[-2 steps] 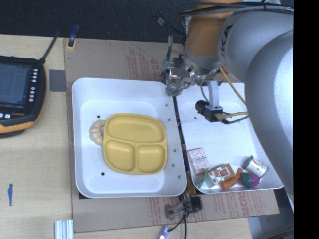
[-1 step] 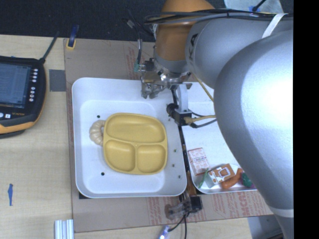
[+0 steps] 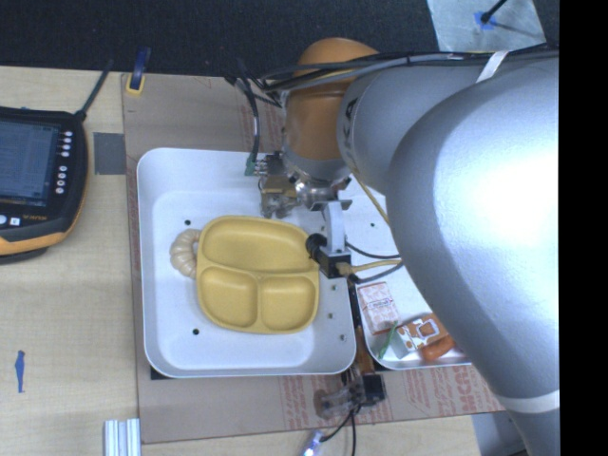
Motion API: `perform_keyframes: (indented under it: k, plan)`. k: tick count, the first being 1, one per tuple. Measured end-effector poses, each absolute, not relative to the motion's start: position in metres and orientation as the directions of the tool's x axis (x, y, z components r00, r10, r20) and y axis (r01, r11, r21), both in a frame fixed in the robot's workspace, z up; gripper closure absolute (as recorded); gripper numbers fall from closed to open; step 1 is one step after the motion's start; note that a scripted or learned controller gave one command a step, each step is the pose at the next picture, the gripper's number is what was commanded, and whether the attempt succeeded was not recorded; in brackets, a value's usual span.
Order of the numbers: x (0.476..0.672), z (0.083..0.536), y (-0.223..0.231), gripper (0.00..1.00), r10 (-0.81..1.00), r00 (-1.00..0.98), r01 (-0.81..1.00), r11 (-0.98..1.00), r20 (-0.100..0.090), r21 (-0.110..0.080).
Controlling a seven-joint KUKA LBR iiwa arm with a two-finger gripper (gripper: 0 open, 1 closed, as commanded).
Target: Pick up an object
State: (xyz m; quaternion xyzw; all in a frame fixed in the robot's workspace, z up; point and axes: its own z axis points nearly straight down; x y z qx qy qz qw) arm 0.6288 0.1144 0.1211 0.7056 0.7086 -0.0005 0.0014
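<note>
While the grey arm (image 3: pixel 456 188) reached in from the right over both bins, its claw (image 3: pixel 294 196) hung at the far edge of the yellow divided tray (image 3: pixel 256 274) in the left bin (image 3: pixel 157 255); whether it was apart or together I cannot tell. The wooden surface (image 3: pixel 57 331) carried a tablet controller (image 3: pixel 33 174) at the left.

One yellow tray (image 3: pixel 256 274), one beige ridged object (image 3: pixel 182 252), two white bins (image 3: pixel 152 255), one packet (image 3: pixel 378 307)

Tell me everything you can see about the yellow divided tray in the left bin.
The yellow tray looks like smooth moulded plastic with rounded corners. It has three compartments, one long one across the far side and two smaller ones nearer the camera. It lies flat, open side up, slightly rotated, on the floor of the left bin. A pale ridged object pokes out from beside its left edge. The gripper's black part sits at its right rim.
</note>
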Motion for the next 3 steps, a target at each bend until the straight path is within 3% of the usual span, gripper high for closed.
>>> perform_keyframes:
  k: [1, 2, 3]
  plan:
    - [0.637, 0.172, 0.19, 1.0, 1.0, -0.006, 1.0, 0.006, 0.0, -0.004]
    - [0.607, 0.2, 0.212, 1.0, 1.0, -0.006, 1.0, 0.006, -0.001, -0.006]
    - [0.601, 0.262, 0.207, 1.0, 1.0, -0.006, 1.0, 0.006, -0.001, -0.003]
